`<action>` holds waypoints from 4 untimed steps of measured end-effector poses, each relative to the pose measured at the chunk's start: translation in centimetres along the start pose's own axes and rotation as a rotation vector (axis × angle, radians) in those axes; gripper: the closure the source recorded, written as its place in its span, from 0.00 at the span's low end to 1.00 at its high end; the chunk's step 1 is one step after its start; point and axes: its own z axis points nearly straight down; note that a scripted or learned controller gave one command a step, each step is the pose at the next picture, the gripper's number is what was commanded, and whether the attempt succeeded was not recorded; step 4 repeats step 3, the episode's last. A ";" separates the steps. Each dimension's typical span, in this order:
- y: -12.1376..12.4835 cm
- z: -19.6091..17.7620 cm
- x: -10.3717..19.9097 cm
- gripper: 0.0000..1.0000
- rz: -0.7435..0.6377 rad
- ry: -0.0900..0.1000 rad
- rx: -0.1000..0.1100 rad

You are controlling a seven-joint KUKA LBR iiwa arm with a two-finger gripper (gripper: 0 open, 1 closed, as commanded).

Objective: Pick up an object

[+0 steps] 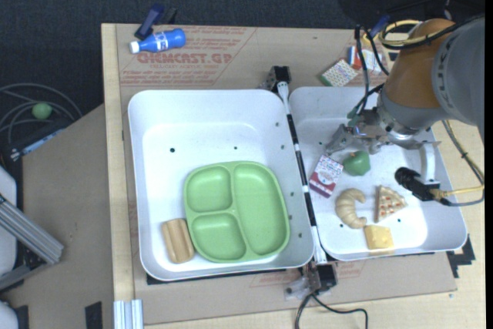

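My gripper (357,146) hangs low in the right bin (443,231), near its middle, open with its fingers spread. Right under the fingertips lies a small green rounded object (357,162), touching or nearly touching them; nothing is lifted. To its left is a red and white packet (326,174). In front of it lie a toy croissant (350,207), a pizza slice (390,203) and a yellow cheese block (377,236).
The left bin (154,119) holds a green divided plate (235,210) and a tan bread-like block (178,240) at its front left. Behind the bins on the bench lie a blue and white bottle (159,41) and a small patterned card (337,74).
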 end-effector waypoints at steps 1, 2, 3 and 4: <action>-1.7 0.1 -0.6 0.00 -0.001 0.001 0.000; -1.5 -1.1 -0.6 1.00 0.000 0.000 -0.006; -1.9 -10.0 9.2 1.00 -0.004 0.002 -0.005; -1.9 -10.0 9.2 1.00 -0.004 0.002 -0.005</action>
